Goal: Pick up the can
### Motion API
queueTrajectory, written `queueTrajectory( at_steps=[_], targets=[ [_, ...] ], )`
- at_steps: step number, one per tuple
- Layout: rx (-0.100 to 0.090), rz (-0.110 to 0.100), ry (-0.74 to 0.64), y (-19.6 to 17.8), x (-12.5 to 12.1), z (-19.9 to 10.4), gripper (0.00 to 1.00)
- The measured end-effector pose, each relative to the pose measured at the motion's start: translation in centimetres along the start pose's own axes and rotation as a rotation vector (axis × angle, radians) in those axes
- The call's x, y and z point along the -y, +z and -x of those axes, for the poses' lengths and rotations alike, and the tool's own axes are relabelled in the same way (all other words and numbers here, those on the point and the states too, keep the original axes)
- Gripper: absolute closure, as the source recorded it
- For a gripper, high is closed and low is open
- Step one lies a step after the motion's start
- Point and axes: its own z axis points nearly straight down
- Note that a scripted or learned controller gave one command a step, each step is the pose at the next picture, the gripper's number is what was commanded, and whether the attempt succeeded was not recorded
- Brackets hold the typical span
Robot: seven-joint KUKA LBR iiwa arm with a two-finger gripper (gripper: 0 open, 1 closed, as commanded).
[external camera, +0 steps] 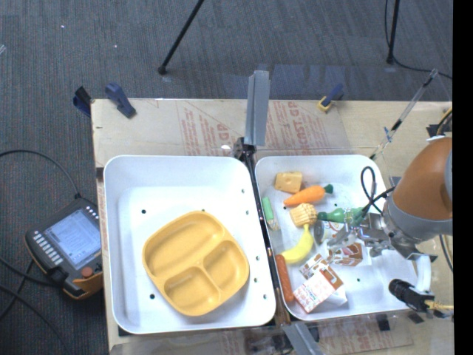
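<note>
In the right bin point(369, 170), a small dark grey rounded thing point(319, 231) that looks like the can lies between the banana point(297, 249) and the gripper. It is small and partly hidden, so its shape is unclear. My gripper point(346, 237) hangs low over the middle of this bin, just right of that grey thing and above a brown-and-white packet point(351, 255). The grey arm with its orange band point(427, 187) comes in from the right. I see nothing clearly held.
The right bin also holds a cheese block point(288, 181), a carrot point(307, 195), a corn cob point(303, 214), a green bottle point(341, 214), a sausage point(284, 278) and a red-and-white carton point(319, 287). A yellow divided plate point(166, 254) lies in the left bin point(122, 198).
</note>
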Motion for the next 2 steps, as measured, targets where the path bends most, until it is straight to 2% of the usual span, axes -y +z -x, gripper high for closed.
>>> queueTrajectory(
  at_steps=[1,2],
  targets=[
    [0.003,-0.017,-0.096,-1.6,-3.0,0.8,0.0],
    [0.001,-0.019,-0.275,1.9,-6.8,1.5,0.0]
  ],
)
